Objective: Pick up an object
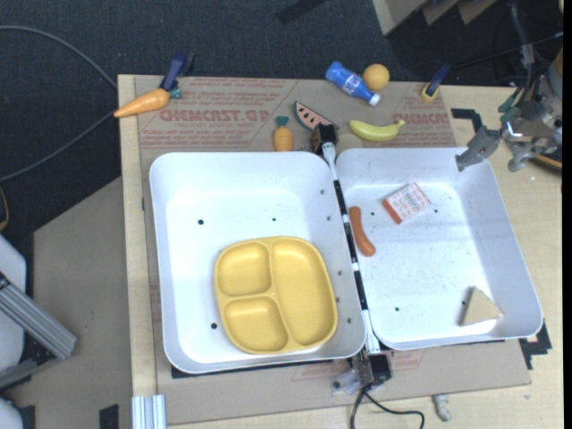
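The right bin (500, 231) holds a red-and-white packet (407, 202), a thin red-orange sausage (361, 231) lying along its left wall, and a tan wedge (480, 307) near the front right corner. My gripper (497, 154) hangs over the bin's back right corner, at the right edge of the view. Its two grey fingers (472, 153) are spread open with nothing between them. The packet lies about a hand's width to its front left.
A yellow divided plate (275, 291) sits in the left bin (179, 195). Behind the bins on the board lie a banana (375, 130), a blue bottle (350, 82), an orange ball (376, 76), a watermelon slice (310, 114), a small orange toy (283, 138) and a carrot (143, 104).
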